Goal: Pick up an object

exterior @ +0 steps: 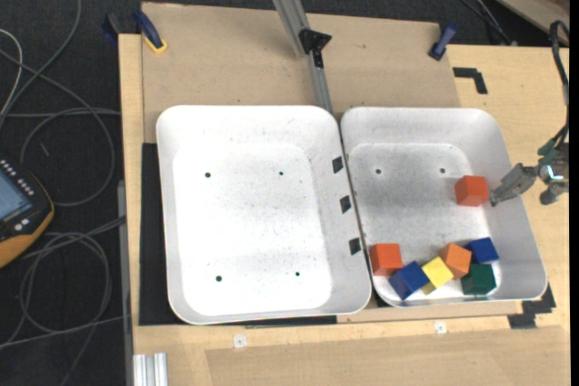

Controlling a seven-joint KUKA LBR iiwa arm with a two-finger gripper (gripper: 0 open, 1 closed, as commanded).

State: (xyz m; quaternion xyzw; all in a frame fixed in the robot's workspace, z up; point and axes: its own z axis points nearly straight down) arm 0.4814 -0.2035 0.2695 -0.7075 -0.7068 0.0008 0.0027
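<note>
The gripper (525,183) reaches over the right edge of the right bin (407,127); whether its jaws are apart or together I cannot tell. Just beside it lies one orange cube (470,191). At the bin's near edge I count two more orange, two blue, one yellow, one green. No readable writing.

I see the gripper (517,183) reaching in over the right bin's (425,127) right edge, one finger tip just beside an orange cube (470,191) that sits apart toward that edge. Along the bin's near edge I count another orange cube (386,258), a blue one (408,278), yellow (437,271), orange (458,258), blue (483,249) and green (478,280). The left bin (253,212) lies alongside.
</note>
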